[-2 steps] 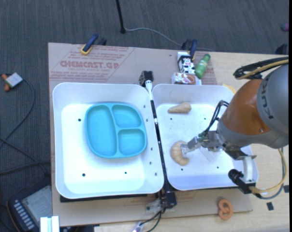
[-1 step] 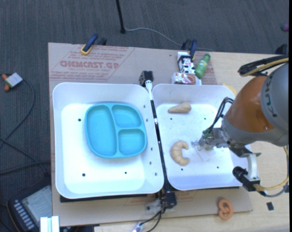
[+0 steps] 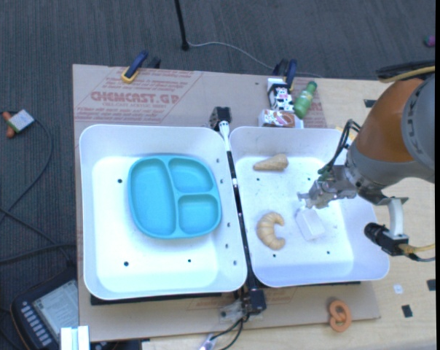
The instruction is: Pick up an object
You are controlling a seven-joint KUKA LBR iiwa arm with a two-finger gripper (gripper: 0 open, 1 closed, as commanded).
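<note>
The end effector (image 3: 316, 197) hangs low inside the right bin (image 3: 366, 268), over its floor toward the arm's side. Its tip is a small pale blur against the white floor, so I cannot tell how it is set, and nothing can be seen caught in it.

The nearest thing is a clear block (image 3: 312, 224), which sits just below the end effector in the camera view, nearly under it and perhaps touching its tip; it is pale on white, so its outline is hard to fix. Its long axis seems to run down and to the right, slanted across the bin.

A croissant (image 3: 271, 230) lies to the lower left of the end effector, further off than the block, curled with its open side to the left. A roll (image 3: 272, 163) lies to the upper left, long axis running nearly level across the view, also further off.

Well to the left, the other bin (image 3: 103, 268) carries a blue tray (image 3: 175, 196).

In my judgement the block is the likely target: a short drop toward the near edge would bring the end effector onto it.
</note>
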